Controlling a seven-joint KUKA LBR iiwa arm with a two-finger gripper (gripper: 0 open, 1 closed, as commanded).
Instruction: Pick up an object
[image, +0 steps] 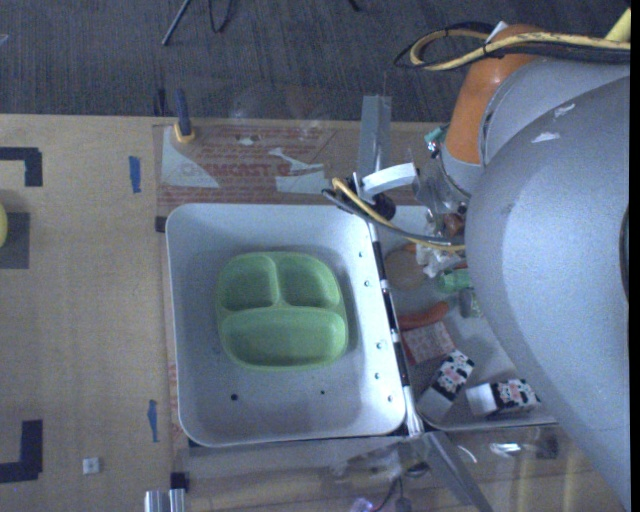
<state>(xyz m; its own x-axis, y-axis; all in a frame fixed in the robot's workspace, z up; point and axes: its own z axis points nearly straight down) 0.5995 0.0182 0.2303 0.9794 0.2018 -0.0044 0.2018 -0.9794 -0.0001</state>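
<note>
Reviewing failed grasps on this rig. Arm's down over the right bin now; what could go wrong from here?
1. Clutter: the cow-print boxes, red card and other small items sit close together in the right bin, so a pick may nudge neighbours or catch two.
2. The arm covers much of that bin, so a miss may be hard to confirm from this view.

The green divided tray (283, 310) looks like smooth, faintly glossy plastic. Its white bin (190, 330) — plastic too, matt. The bench (80, 330) looks wooden — pale, dull. The arm (560, 250) has smooth grey casing.
</note>
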